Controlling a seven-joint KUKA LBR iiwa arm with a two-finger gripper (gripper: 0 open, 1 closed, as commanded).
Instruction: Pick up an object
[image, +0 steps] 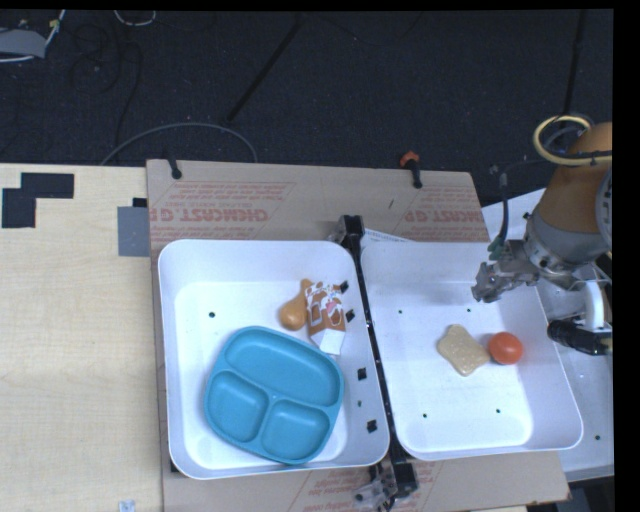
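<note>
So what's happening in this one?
A robot arm reaches in from the right, its claw hanging over the right bin, near the far right corner. A tan biscuit and an orange ball lie in that bin, untouched. The left bin holds a blue divided plate and some small toys.

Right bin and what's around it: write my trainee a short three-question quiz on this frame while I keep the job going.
1. True or false: the orange ball lies in the right bin.
2. What lies just left of the ball, close beside it? A) blue divided tray B) tan sponge-like piece C) black cable
3. Which bin holds the blue divided tray?

Key
1. True.
2. B, the tan sponge-like piece.
3. The left bin; the gripper is over the right bin's upper right area, away from the tray.
</note>
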